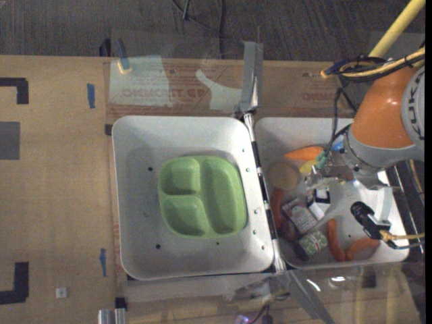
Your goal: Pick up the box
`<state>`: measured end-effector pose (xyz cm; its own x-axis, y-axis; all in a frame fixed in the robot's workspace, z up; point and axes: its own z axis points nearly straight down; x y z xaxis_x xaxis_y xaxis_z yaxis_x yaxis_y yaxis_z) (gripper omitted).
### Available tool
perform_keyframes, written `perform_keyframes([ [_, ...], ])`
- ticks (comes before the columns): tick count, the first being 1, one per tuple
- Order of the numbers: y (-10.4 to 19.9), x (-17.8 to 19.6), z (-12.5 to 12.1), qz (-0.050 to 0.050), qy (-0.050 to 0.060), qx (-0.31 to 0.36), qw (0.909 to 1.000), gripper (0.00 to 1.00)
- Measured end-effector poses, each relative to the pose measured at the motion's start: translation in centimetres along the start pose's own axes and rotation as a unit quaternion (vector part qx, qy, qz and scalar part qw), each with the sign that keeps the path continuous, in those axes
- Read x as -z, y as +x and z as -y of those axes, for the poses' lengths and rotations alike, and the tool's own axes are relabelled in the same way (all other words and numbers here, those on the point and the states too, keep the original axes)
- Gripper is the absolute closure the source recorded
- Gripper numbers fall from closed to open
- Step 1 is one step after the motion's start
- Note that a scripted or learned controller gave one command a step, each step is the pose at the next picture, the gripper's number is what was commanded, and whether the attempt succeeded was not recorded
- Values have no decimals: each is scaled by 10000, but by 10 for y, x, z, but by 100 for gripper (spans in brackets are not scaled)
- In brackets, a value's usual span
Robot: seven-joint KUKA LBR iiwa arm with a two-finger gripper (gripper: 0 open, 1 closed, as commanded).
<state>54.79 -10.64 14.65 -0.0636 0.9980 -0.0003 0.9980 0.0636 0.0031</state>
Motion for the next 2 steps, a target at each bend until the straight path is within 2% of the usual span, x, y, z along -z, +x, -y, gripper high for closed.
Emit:
perform_keyframes([
  [1, -111, 50, -44, 12, 2, -1410, 9900, 100],
  [2, -36, 71, 25, -5, 29, -2242, 9745, 100],
])
